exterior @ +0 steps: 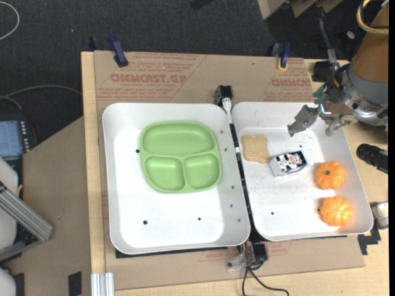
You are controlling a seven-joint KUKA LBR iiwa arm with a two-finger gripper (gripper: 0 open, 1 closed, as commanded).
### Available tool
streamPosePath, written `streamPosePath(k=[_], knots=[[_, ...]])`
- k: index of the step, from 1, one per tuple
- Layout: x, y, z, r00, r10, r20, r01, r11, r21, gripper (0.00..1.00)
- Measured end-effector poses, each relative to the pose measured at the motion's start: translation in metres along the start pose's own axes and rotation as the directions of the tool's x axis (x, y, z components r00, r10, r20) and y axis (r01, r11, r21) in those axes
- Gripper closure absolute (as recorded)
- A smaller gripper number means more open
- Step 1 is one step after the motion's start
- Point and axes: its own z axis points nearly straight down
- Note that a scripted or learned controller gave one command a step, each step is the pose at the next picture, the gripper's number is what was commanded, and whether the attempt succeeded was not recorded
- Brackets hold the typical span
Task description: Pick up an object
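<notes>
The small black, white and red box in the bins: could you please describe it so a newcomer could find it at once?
Look in the right-hand white bin, not the one holding the green divided plate. Near its middle lies the small box, just right of the tan bread slice and left of the upper pumpkin. It alone is boxy and printed in black, white and red.

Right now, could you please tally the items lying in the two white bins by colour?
Green: 1, the divided tray in the left bin
Orange: 2, the small pumpkins in the right bin
Tan: 1, the flat toast-like piece
White with print: 1, the small packet
Total: 5
</notes>
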Motion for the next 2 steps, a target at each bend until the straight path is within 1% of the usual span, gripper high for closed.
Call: streamPosePath(k=[1,2], knots=[[-0.001,-0.059,0.097,1.0,0.002,-0.003,-0.002,1.0,0.012,0.0],[-0.047,-0.041,0.189,1.0,0.004,0.001,-0.004,1.0,0.003,0.0]])
